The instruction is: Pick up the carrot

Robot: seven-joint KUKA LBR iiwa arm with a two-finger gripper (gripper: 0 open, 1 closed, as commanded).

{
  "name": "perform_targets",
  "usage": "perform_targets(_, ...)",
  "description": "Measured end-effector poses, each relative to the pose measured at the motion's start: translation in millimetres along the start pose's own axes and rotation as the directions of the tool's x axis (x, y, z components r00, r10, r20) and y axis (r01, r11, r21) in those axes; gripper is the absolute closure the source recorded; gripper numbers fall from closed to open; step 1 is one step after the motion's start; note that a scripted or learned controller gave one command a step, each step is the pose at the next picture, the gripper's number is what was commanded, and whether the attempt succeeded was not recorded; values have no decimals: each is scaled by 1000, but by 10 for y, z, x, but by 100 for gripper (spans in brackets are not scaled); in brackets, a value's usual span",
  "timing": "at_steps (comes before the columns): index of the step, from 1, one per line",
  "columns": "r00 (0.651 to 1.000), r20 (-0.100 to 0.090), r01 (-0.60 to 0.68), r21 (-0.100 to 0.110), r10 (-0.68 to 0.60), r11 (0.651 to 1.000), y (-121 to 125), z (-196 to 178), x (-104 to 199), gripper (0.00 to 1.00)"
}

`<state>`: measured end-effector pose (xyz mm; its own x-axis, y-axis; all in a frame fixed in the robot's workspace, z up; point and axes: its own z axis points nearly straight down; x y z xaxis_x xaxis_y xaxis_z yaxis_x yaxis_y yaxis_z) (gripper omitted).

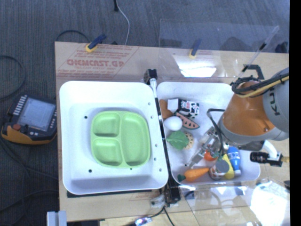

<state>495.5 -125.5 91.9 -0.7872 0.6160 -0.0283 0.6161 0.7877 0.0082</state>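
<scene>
**Carrot lies at the near edge of the right bin, tool poised just above it**

On the floor at far left sits a handheld pendant (29, 119) with a dark screen. On the table (94, 62), the left bin (70, 98) holds a green divided plate (121, 139) with three compartments.

The right bin (202, 86) is crowded. Toward its left side lie a white egg (172, 124) and a green leaf-shaped toy (177, 139), with a watermelon slice (188, 123) and a small black-and-white carton (188, 108) farther back. The carrot (196, 174) rests against the near wall of this bin, lying roughly left to right, orange with a green stub at its left end; its right end meets a jumble of items that are hard to tell apart, including a blue-capped bottle (233, 157) and something yellow.

The tool (203, 152) hangs just beyond the carrot, its metal parts small and blurred; whether it is released or clenched cannot be told. Nothing is seen between its tips. The arm (247, 114) hides the bin's right part.
</scene>
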Motion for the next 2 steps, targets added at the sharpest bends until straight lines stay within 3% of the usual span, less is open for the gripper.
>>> perform_targets(1,998,-23,59,1,-59,998,516,-955,490,0)
perform_targets(2,974,-23,224,-3,-224,975,168,9,237,0)
